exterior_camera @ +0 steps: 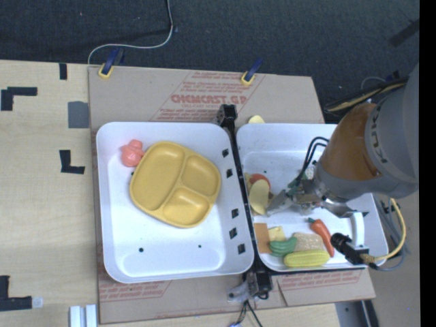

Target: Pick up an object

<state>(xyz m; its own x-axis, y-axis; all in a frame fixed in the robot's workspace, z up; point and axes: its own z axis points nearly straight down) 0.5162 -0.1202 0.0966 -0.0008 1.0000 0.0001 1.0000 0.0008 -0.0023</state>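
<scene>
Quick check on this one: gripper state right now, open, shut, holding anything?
Gripper: cannot be told; it sits low in the right bin, right beside the apple slice, with no object seen in its grasp.

The bench (41,203) is light wood with black angular markings (20,97) on its left part. A brown cardboard sheet (204,97) with red printing lies flat on it, secured at its far edge by two clamps: one yellow and blue (109,65), one blue and yellow (251,72). Two shallow white bins rest side by side on the cardboard, the left bin (116,251) and the right bin (286,138), touching along a black central divider (235,182).
</scene>
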